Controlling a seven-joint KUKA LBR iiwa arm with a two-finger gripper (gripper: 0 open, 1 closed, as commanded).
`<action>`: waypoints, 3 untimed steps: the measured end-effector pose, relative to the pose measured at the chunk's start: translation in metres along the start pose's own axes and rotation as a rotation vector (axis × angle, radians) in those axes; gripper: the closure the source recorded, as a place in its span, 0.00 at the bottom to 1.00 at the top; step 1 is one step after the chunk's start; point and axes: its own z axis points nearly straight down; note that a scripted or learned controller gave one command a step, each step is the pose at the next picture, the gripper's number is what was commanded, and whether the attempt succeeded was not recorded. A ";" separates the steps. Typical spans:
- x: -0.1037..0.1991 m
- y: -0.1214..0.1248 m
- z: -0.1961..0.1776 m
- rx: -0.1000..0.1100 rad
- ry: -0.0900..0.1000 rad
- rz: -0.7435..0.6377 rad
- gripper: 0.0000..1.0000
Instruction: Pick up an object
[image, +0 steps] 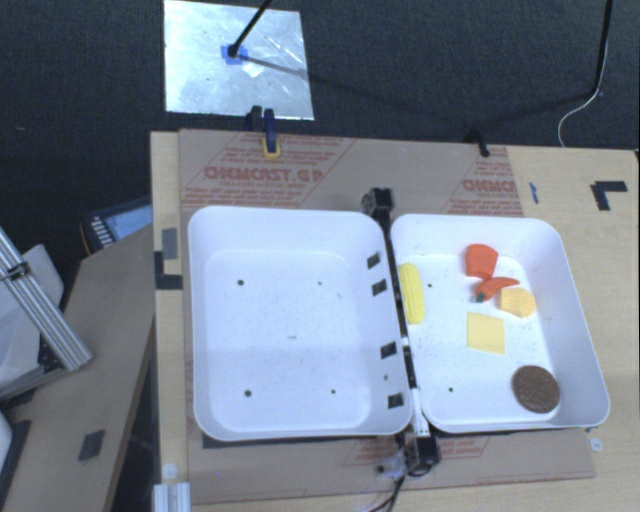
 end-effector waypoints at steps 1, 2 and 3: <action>0.000 0.000 0.000 0.002 0.001 -0.001 1.00; 0.000 0.000 0.000 0.001 0.001 -0.001 1.00; 0.000 0.000 0.000 0.002 0.001 -0.001 1.00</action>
